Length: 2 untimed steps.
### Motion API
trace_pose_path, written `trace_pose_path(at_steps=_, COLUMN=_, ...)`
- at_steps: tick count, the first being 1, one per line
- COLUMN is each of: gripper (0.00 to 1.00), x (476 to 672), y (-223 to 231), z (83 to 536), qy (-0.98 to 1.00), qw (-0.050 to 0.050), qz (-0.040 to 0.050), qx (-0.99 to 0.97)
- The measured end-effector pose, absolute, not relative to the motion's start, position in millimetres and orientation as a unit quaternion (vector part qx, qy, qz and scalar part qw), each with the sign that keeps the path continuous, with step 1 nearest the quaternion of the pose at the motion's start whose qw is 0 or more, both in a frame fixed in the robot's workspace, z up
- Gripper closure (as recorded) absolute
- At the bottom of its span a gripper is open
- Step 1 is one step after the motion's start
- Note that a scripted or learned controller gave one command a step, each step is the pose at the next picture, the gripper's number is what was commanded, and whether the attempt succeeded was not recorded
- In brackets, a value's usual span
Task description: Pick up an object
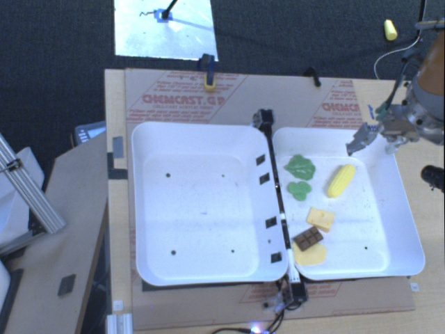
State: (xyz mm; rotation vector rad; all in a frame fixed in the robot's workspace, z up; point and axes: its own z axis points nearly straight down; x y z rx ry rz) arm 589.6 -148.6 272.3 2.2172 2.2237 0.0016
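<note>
The hand hangs over the far right corner of the right bin, at the end of the grey arm that comes in from the right edge. A grey fingertip points down and to the left, near the bin's far rim. Whether the hand is spread or closed cannot be told from this slant, as the tips are small and blurred. Nothing is seen between them, and the hand touches none of the things below it.

All the things that could be picked lie in the right bin, toward its left half. A yellow corn cob lies tilted, nearest the hand, just below and to the left of it but apart from it. Left of the corn are two green leafy pieces, one above the other, close to the divider between the bins. Nearer the camera lies a pale yellow wedge like cheese, and just below it a brown chocolate bar, which rests partly on a flat yellow round piece at the bin's near left corner.

The left bin sits beside the right one, their rims joined by a row of dark clips. Both bins rest on a brown board with red lettering on the bench.
</note>
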Motion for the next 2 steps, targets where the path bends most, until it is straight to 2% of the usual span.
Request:
trace_pose_path(at_steps=1, gripper=0.00, x=534.9, y=-136, z=133, qy=0.707, qw=-0.005, qz=-0.0025, qx=0.707)
trace_pose_path(at_steps=2, gripper=0.00, x=548.8, y=-93, z=82, qy=0.709, qw=-0.001, qz=0.0004, qx=0.705)
